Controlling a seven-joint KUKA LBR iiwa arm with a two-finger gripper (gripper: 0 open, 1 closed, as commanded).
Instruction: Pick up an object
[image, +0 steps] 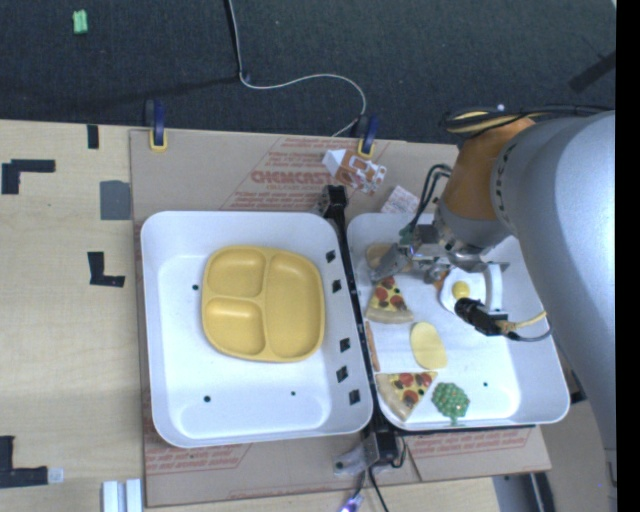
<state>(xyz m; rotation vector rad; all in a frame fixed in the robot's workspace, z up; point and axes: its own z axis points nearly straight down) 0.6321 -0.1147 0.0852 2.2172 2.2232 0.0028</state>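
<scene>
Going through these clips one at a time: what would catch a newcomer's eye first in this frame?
The yellow divided plate stands out most, lying alone in the middle of the left bin. Next comes the big grey arm with its orange band, reaching in from the right over the right bin, its gripper low at the far end. Below it lie toy foods: two pizza slices, a pale yellow piece and green broccoli.
</scene>
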